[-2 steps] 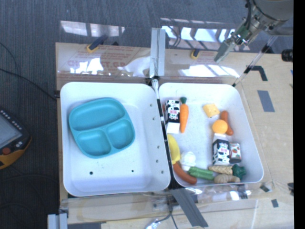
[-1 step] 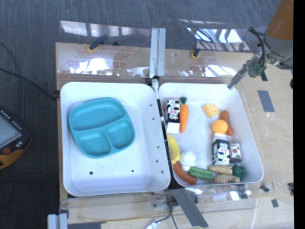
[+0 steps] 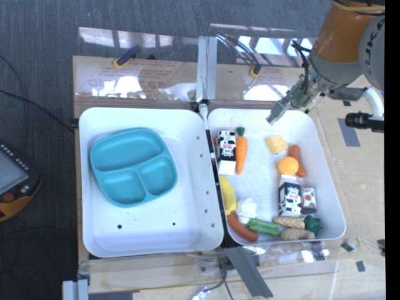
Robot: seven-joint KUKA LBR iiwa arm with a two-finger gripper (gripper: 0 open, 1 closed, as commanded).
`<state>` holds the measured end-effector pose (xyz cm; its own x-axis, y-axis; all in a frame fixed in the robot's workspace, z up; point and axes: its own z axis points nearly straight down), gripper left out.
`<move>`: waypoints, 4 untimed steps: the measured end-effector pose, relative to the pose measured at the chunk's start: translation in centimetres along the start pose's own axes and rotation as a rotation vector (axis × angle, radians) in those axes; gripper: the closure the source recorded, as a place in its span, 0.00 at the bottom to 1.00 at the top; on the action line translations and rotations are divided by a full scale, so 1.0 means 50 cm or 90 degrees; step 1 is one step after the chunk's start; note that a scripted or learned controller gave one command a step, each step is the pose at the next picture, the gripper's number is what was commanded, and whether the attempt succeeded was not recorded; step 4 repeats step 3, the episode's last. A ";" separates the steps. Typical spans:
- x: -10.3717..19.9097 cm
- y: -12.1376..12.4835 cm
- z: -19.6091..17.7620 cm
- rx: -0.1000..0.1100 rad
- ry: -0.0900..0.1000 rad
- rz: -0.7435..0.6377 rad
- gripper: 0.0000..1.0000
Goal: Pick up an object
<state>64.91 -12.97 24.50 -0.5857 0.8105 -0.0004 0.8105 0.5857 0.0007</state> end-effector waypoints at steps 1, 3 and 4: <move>-0.001 -0.001 0.000 0.000 0.000 0.000 0.00; 0.020 -0.114 0.311 -0.002 -0.005 0.117 0.00; 0.020 -0.114 0.311 -0.002 -0.005 0.117 0.00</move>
